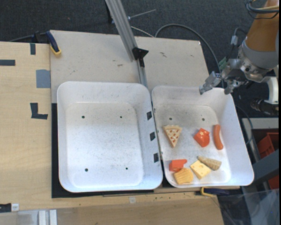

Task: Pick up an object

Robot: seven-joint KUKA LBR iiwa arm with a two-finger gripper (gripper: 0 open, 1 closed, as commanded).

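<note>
End effector (216, 84) sits over the right shallow white plastic bin's (236, 121) far rim, fingers spread, gripping nothing. Small red block (202, 137) lies in that bin, beside the orange sausage (218, 137).

Two bins side by side on the worktop (98, 64). In the right bin (187, 108): pizza slice (173, 135), cube (202, 137) beside sausage (218, 137). Nearer the front edge, four more pieces (195, 167) clustered.
</note>
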